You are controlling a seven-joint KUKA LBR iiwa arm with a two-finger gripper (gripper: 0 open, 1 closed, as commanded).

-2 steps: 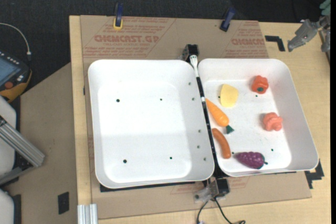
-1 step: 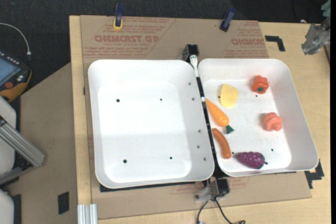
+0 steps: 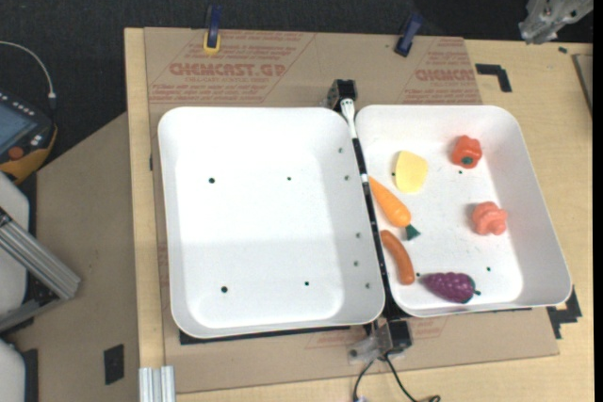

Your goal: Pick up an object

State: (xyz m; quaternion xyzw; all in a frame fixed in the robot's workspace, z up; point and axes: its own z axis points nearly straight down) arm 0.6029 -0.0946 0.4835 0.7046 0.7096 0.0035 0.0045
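The gripper point(image 3: 556, 7) hung beyond the right bin's point(image 3: 528, 146) far right corner (whether open or closed I cannot tell), six toy foods lying inside that bin

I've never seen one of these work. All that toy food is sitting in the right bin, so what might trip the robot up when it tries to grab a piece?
Two likely snags. The orange toy carrot and the orange-red toy sausage lie close against the bin's inner wall, so a finger may hit that wall instead of sliding beside them. The purple toy grape bunch sits close to the near rim, leaving little room too. The yellow lemon-shaped piece looks flat and could slip.
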